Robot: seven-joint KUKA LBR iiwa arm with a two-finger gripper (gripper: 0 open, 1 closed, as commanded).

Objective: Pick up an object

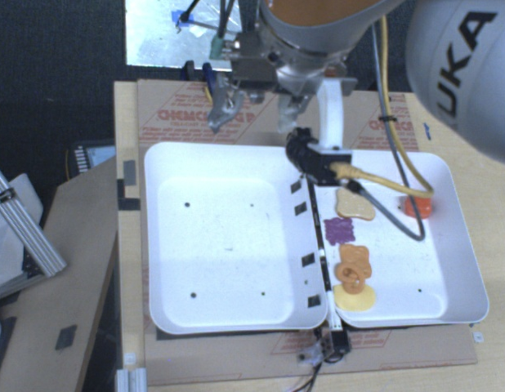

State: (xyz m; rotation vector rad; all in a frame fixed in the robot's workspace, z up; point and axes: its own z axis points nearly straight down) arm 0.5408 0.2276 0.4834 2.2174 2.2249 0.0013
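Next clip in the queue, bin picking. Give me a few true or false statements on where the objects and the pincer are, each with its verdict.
1. All the small objects lie in the right bin. True.
2. The purple piece lies in the left bin. False: it lies in the right bin, near the divider between the bins.
3. The pincer is raised beyond the bins' far edge. True.
4. The pincer holds the orange object. False: that object lies in the right bin, apart from the pincer.
5. The yellow disc is the object nearest the right bin's front edge. True.
6. The tan piece lies at the front, below the yellow disc. False: it lies farther back, above the purple piece.
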